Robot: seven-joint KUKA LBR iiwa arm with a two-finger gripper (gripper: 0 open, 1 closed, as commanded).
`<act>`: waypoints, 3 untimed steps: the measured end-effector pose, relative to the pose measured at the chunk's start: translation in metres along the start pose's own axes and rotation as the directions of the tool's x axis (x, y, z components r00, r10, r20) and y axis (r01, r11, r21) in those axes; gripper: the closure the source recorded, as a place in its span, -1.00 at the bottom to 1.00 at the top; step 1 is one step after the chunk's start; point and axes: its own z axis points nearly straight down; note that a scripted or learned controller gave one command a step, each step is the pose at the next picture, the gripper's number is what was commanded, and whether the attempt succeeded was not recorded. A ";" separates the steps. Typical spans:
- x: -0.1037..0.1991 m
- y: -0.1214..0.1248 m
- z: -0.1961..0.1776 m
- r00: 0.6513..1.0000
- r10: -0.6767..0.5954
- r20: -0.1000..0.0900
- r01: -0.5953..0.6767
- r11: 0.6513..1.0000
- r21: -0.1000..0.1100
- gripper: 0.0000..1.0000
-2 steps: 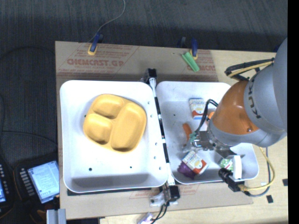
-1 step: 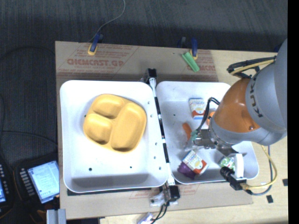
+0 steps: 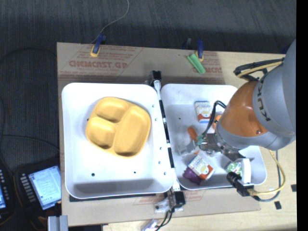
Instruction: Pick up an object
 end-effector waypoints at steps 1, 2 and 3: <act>0.000 0.001 -0.009 1.000 0.000 0.000 0.000 1.000 0.001 1.00; 0.000 0.000 -0.009 1.000 0.000 0.000 0.000 1.000 0.001 -1.00; 0.000 0.001 -0.019 1.000 0.000 0.000 0.000 1.000 0.001 1.00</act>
